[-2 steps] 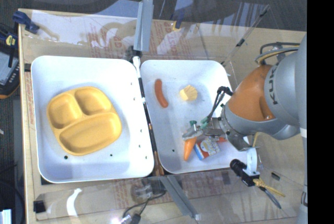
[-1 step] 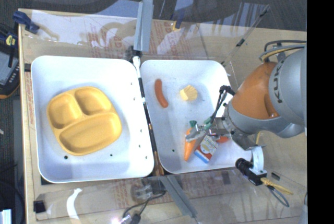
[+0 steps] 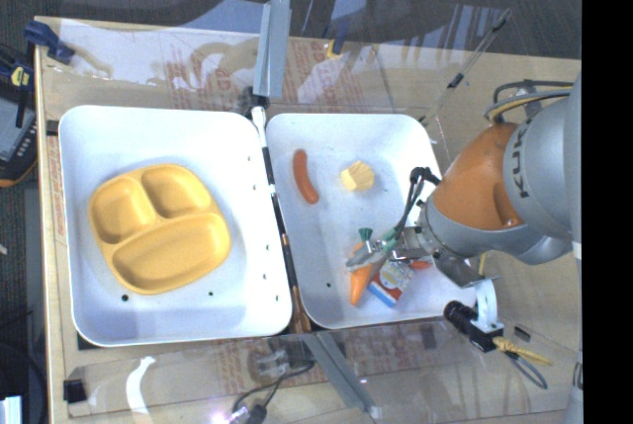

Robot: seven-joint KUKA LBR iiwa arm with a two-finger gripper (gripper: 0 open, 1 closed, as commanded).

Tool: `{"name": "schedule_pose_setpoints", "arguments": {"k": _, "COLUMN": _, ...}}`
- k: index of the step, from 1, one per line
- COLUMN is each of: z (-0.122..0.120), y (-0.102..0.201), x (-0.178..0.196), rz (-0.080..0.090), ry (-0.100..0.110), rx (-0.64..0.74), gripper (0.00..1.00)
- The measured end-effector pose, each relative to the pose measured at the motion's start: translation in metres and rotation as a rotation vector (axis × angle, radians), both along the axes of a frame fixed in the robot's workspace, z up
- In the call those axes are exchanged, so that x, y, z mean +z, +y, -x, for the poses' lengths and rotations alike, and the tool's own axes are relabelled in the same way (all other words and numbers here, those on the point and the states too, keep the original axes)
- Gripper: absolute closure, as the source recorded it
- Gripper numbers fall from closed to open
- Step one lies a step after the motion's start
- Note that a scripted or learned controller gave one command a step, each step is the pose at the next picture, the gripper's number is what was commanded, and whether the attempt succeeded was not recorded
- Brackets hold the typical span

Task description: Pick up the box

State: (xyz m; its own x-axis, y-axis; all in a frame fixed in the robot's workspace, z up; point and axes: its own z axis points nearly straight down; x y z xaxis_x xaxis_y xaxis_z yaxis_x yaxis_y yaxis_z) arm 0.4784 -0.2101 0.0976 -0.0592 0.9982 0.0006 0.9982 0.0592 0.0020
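Low in the right bin (image 3: 326, 140), my gripper (image 3: 381, 249) hangs over the box (image 3: 388, 284) and carrot (image 3: 359, 282); whether my jaws are parted I cannot tell.

Two white bins (image 3: 74, 214) are being counted to the gripper's (image 3: 381, 249) left and beneath it, with one yellow tray (image 3: 158, 224), one sausage (image 3: 306, 176), one cheese piece (image 3: 358, 177), one carrot (image 3: 360, 282), one box (image 3: 388, 284).

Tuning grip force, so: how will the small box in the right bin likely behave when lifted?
The box looks like thin printed card, so probably light and crushable. It lies tilted against the carrot, so it may slide or tip. The gripper hovers just above it.
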Motion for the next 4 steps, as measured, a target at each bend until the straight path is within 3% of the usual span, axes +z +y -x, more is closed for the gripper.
{"name": "schedule_pose_setpoints", "arguments": {"k": 3, "z": 0.002, "y": -0.001, "x": 0.015, "rz": 0.000, "ry": 0.003, "rx": 0.032, "gripper": 0.00}}
{"name": "schedule_pose_setpoints", "arguments": {"k": 4, "z": 0.000, "y": -0.001, "x": -0.002, "rz": 0.002, "ry": -0.002, "rx": 0.085, "gripper": 0.00}}
